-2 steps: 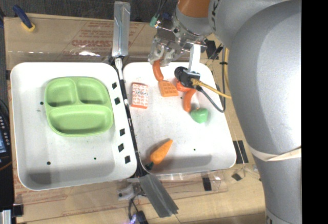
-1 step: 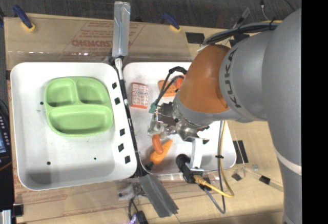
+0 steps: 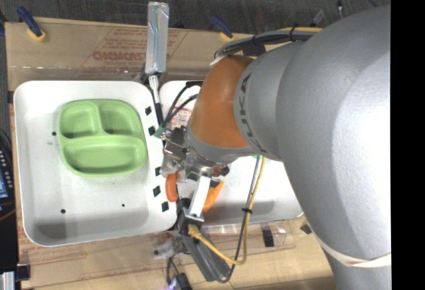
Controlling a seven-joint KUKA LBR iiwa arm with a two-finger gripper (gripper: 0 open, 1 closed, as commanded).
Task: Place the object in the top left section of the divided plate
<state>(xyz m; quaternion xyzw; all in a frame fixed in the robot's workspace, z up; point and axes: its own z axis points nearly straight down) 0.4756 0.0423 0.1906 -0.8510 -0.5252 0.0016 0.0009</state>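
- The tool [image 3: 191, 184] hangs low over the right bin [image 3: 275, 189]; I cannot tell how far it is open or whether it grips anything
- The green divided plate [image 3: 103, 136] sits in the left bin [image 3: 33, 216]; a loose drop could miss its small top left section
- The orange object [image 3: 172, 188] lies just beside the tool; a grasp may slip
- Red print on the cardboard [image 3: 80, 43] is too faint to read
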